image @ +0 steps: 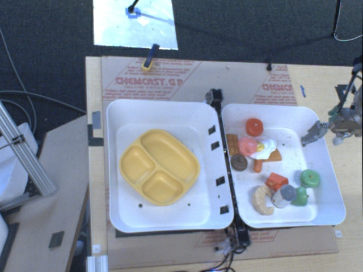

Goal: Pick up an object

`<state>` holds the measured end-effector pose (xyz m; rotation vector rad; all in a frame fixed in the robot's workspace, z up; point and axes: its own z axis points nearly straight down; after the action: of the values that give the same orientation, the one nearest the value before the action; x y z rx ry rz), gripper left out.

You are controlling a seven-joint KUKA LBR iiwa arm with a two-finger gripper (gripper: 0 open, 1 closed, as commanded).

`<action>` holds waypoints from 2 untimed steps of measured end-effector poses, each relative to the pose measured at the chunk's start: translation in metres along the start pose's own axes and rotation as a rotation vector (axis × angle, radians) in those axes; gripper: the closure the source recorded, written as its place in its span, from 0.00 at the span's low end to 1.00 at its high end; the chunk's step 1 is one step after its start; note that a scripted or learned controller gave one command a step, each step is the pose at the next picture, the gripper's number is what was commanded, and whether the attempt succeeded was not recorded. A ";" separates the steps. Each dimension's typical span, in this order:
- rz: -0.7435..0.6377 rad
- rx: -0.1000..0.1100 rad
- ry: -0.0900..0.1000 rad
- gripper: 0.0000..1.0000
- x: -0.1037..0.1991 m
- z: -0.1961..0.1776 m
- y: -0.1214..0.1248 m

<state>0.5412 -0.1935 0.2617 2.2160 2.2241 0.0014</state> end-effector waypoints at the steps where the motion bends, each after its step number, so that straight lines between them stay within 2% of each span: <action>1: -0.004 0.015 0.007 0.00 0.046 0.152 0.000; 2: 0.004 0.003 0.002 0.00 0.045 0.178 -0.044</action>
<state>0.4970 -0.1483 0.0833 2.2224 2.2226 -0.0007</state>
